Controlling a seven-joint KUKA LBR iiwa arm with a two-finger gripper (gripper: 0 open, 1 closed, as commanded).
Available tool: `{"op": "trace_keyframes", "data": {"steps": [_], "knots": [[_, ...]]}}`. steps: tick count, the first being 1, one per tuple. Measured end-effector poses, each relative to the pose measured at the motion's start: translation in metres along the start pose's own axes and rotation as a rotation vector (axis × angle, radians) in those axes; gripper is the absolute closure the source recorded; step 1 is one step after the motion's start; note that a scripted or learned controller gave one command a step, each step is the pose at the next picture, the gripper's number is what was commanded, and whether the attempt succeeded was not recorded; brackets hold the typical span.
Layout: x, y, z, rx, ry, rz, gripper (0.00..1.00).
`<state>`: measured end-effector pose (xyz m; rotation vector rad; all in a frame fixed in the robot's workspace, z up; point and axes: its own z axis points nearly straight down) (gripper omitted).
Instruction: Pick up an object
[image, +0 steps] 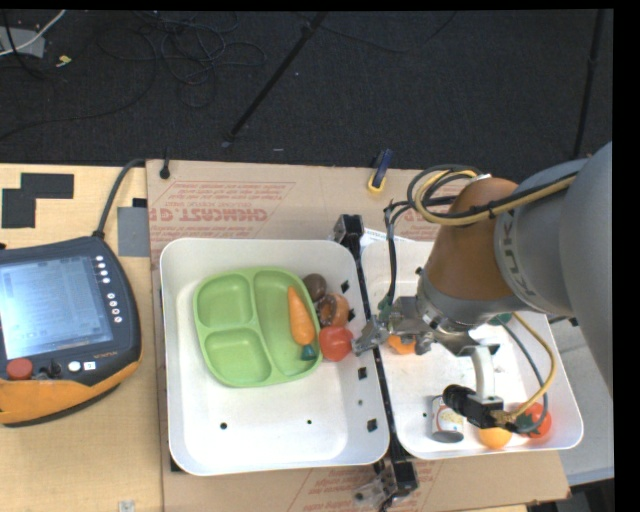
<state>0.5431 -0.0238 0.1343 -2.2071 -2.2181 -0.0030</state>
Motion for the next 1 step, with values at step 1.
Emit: {"op": "trace_keyframes", "data": {"steps": [1], "knots": [[0.0345, -0.0499, -0.1504, -0.015, -0.007, 0.0, 0.0]]}}
